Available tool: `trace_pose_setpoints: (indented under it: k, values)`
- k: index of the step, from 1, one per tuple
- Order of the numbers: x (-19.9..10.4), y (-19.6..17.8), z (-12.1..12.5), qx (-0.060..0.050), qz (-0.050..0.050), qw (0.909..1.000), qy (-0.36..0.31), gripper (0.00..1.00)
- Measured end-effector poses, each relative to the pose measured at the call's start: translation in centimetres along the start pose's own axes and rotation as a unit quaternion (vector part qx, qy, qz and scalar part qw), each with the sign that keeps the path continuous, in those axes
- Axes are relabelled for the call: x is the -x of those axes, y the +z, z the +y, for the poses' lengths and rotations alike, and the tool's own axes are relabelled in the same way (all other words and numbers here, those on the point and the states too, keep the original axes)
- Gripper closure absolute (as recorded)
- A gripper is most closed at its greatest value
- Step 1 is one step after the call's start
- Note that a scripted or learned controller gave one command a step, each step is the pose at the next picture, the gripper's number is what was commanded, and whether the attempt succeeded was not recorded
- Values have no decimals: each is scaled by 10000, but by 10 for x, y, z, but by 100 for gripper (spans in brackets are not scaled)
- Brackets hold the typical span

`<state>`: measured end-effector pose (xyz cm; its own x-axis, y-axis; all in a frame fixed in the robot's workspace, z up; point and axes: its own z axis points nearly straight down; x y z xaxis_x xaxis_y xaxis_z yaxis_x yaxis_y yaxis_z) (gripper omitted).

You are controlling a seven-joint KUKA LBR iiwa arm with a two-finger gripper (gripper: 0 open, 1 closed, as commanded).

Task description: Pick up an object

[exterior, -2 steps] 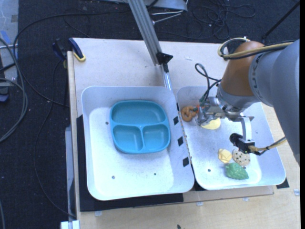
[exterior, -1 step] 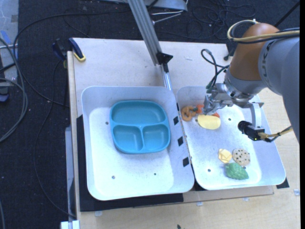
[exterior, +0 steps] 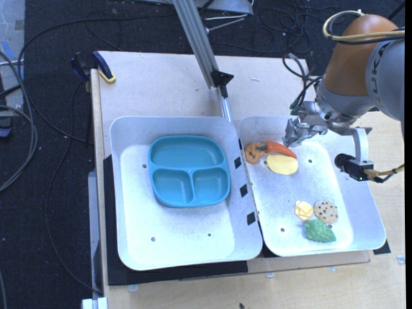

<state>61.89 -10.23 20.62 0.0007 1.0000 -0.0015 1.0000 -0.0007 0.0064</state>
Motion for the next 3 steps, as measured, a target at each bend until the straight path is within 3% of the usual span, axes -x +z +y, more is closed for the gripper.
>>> trace_pose_setpoints:
  k: [1,3]
  values:
    - [0,-44,2,0,1,10000,-12,100]
    - [-112,-31,-2,-38,16,10000,-44,100]
